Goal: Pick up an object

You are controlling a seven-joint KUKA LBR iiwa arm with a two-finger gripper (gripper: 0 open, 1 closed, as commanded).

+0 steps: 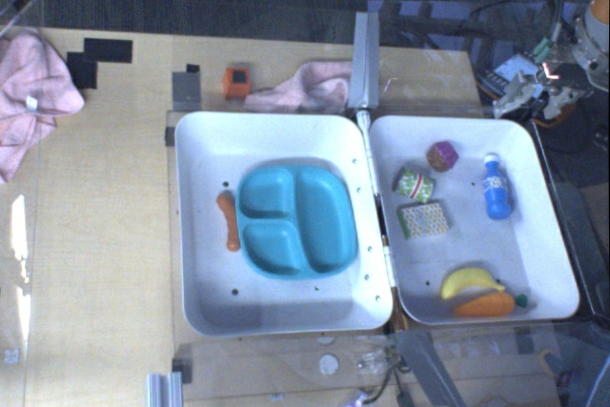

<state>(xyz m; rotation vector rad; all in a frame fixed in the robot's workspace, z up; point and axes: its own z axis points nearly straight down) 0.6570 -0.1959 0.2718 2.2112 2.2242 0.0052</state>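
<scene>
The right bin (543,234) holds a purple round object (441,154), a green striped can (415,183), a checkered pad (423,219), a blue bottle (496,189), a yellow banana (470,281) and an orange carrot (486,304). The left bin (200,291) holds a blue divided plate (295,216) with a thin orange stick (229,220) lying beside its left edge. My gripper (536,87) hangs at the upper right, beyond the right bin's back corner and apart from all the objects. Nothing is seen in it.
A pink cloth (303,89) and a small orange block (236,80) lie behind the left bin. Another pink cloth (33,95) sits at the far left. A metal post (361,57) rises between the bins at the back. Cables hang at the top right.
</scene>
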